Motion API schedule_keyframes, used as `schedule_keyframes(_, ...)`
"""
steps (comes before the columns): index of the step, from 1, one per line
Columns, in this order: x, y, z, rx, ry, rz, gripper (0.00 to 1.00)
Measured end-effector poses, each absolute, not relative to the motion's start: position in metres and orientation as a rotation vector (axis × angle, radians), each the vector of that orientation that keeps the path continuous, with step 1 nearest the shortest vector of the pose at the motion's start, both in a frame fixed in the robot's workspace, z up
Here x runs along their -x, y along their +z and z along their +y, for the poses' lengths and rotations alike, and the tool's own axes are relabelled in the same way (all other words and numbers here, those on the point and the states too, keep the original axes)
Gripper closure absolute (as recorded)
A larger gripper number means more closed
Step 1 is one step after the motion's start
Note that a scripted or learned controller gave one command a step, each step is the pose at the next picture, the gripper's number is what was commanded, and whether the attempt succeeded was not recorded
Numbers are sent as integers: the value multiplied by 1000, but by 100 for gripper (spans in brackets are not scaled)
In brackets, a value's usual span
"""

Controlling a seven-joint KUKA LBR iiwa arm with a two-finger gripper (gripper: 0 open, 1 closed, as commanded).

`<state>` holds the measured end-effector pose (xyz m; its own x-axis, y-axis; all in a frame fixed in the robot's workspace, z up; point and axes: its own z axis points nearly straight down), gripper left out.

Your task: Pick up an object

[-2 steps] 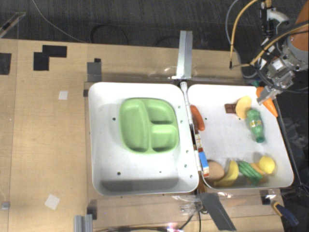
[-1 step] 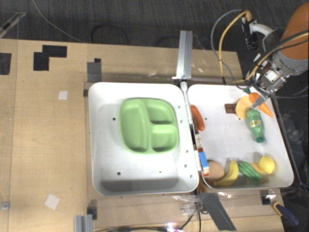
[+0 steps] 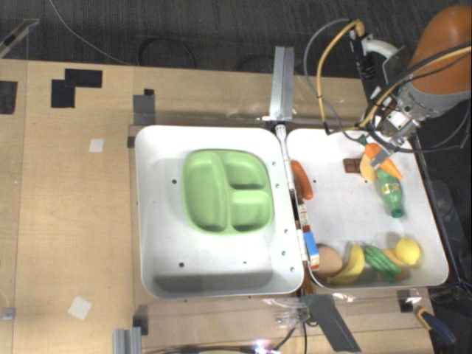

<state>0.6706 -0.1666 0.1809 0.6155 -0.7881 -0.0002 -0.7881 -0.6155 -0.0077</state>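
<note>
No text, brand or number can be read anywhere on the bench. The green bottle (image 3: 390,195) in the right bin (image 3: 435,220) may bear a label, but it is too small and blurred to tell.

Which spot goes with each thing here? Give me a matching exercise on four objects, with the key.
Things:
1. green divided tray
2. green bottle
3. lemon
4. hot dog

Places:
A. near right corner of the right bin
B. against the divider, right bin's left edge
C. middle of the left bin
D. right bin's far right part, just below the gripper

Pairs: 1-C, 2-D, 3-A, 4-B
</note>
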Motion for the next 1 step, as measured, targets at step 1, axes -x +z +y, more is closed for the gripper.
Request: schedule_keyframes(1, -671, 237, -192, 2875, -14, 1254, 100)
